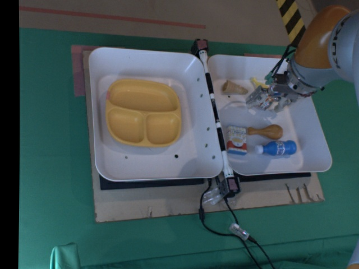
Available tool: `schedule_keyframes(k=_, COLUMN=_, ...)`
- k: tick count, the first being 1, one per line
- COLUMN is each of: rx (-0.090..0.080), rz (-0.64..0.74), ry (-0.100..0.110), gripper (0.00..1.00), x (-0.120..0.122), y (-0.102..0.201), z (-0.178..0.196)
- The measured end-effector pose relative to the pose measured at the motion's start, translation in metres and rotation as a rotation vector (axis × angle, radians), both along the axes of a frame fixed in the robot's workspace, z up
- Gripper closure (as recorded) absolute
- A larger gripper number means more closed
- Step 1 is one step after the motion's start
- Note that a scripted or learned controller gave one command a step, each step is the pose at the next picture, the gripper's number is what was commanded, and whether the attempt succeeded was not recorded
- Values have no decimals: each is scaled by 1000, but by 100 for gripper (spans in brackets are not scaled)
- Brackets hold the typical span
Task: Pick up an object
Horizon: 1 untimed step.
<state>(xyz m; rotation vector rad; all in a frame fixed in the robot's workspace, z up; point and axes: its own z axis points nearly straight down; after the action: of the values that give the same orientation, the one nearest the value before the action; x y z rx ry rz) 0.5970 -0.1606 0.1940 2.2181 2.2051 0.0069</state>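
Observation:
In the right bin (pixel 314 144) lie a tan cone-shaped piece (pixel 233 87), a brown chicken drumstick (pixel 266 131), a small red and white carton (pixel 236 139) and a blue bottle (pixel 279 148). My gripper (pixel 263 101) hangs over the bin's upper middle, just right of the cone and above the drumstick. A small yellow piece (pixel 258 83) shows at the gripper's upper left edge; whether it is held cannot be made out.
The left bin (pixel 112 161) holds a yellow three-compartment plate (pixel 143 112). A black and white divider bar (pixel 213 114) runs between the bins. Cables (pixel 235 228) trail off the bench's front edge. The grey arm (pixel 325 43) enters from the upper right.

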Motion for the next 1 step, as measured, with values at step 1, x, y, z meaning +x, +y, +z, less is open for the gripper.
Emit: schedule_keyframes(k=1, rx=-3, rz=-1, ry=-6, gripper=0, x=-36, y=-30, z=-6)
